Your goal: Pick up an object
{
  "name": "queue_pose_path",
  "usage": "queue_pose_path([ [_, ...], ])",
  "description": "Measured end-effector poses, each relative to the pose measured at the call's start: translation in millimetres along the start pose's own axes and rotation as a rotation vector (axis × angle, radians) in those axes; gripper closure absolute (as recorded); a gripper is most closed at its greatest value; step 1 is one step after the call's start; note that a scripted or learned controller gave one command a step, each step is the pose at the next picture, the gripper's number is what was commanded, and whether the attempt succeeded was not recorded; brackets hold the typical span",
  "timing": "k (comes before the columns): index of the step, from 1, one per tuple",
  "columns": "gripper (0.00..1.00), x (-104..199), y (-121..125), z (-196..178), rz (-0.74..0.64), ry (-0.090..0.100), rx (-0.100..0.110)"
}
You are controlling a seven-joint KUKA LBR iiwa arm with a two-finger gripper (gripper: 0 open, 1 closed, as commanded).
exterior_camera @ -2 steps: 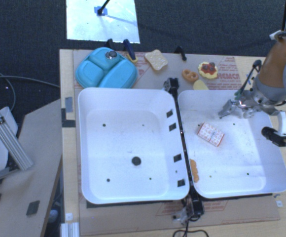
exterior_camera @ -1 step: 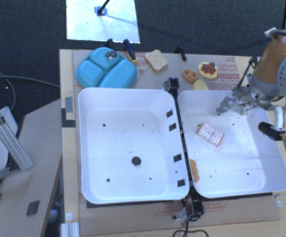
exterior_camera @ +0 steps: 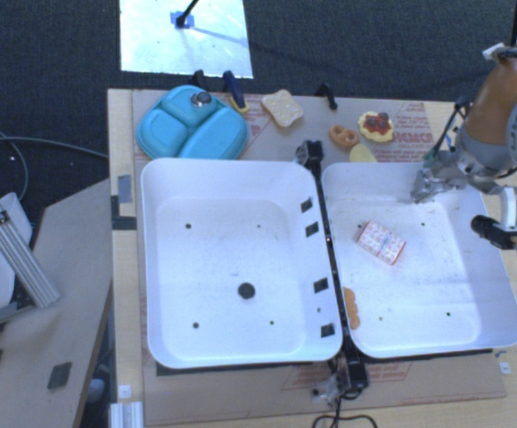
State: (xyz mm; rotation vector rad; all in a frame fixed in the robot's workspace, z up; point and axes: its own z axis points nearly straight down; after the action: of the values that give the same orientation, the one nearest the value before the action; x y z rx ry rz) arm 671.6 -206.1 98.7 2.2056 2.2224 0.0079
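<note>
A small pink-and-white checked packet (exterior_camera: 381,242) lies flat in the right bin (exterior_camera: 419,328), left of its middle. An orange-brown piece (exterior_camera: 351,308) rests against that bin's left wall near the front. A small dark round object (exterior_camera: 246,290) sits in the left bin (exterior_camera: 178,328). My gripper (exterior_camera: 426,188) hangs over the far right part of the right bin, up and to the right of the packet and apart from it. Nothing shows between its fingers.
Behind the bins on the bench lie a blue sectioned tray (exterior_camera: 192,127), a toast slice (exterior_camera: 283,108), a pretzel (exterior_camera: 342,135), a small tart (exterior_camera: 376,126) and a yellow piece (exterior_camera: 361,153). A black clip strip (exterior_camera: 321,239) runs between the bins.
</note>
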Motion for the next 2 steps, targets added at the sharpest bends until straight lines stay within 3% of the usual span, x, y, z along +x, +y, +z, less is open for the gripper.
queue_pose_path([
  [1,1.00,62,-67,-13,0.002,0.007,0.014],
  [2,1.00,123,-47,9,0.000,0.000,-0.004],
])
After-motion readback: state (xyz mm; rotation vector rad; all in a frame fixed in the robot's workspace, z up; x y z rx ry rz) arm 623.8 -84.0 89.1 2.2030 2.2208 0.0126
